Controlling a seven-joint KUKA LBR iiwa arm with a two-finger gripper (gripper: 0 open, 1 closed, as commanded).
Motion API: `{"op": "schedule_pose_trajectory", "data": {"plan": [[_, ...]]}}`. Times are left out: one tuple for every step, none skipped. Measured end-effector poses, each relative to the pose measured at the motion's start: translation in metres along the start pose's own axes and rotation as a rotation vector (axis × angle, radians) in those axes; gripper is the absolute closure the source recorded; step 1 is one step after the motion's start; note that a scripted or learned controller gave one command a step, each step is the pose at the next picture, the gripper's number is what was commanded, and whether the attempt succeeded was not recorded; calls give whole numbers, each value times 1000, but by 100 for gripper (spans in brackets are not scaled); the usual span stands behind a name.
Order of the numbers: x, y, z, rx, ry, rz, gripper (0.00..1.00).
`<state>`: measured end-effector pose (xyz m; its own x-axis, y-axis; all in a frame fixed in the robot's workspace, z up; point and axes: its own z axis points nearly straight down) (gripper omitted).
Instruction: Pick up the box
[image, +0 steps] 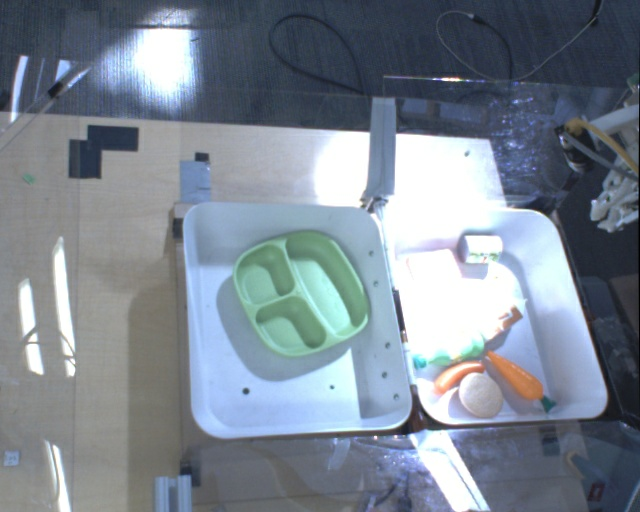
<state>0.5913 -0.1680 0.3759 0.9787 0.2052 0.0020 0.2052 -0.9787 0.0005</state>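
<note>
**Sitting in the right bin, the box lay untouched**

The small white-and-green cardboard box (481, 247) rested near the far wall of the right white bin (570, 300), well apart from the orange plastic carrot (516, 378) and round beige ball (481, 396). A pale green divided plate (300, 292) lay in the left white bin (200, 330). The gripper's state could not be told.

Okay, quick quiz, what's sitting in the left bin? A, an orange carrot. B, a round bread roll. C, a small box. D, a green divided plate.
D: the green divided plate lies in the left bin; the carrot, roll and small box are all in the right bin.
</note>
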Motion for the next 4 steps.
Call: {"op": "schedule_pose_trajectory", "data": {"plan": [[-40, -11, -33, 0, 2, -24, 100], [-10, 36, -60, -2, 2, -354, 100], [52, 48, -60, -2, 3, -4, 100], [63, 50, -61, -3, 5, -5, 100]]}}
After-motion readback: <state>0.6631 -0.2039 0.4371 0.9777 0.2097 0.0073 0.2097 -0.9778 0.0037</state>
